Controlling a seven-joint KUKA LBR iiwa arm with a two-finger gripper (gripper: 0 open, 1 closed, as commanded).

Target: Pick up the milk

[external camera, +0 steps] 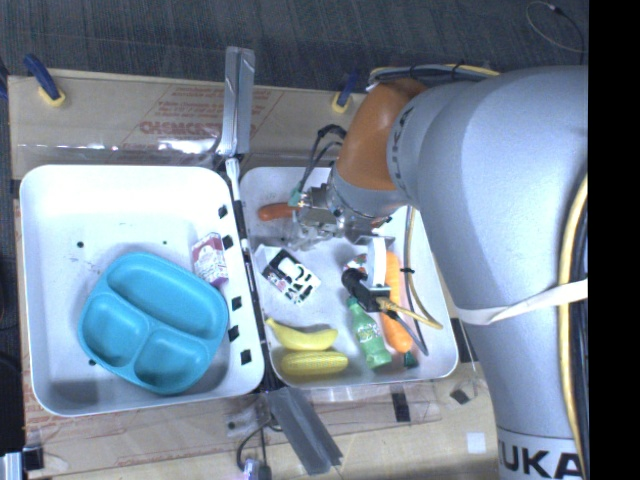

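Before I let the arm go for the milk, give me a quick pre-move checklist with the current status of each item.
1. Milk located: ok. The milk carton lies in the left bin, against its right wall.
2. Milk free of clutter: ok. The blue tray sits beside it; whether they touch, cannot tell.
3. Gripper over the milk: not ok. The gripper is low in the right bin, above the black-and-white box.
4. Gripper carrying nothing: cannot tell.
5. Path across the divider: not ok until the arm lifts.
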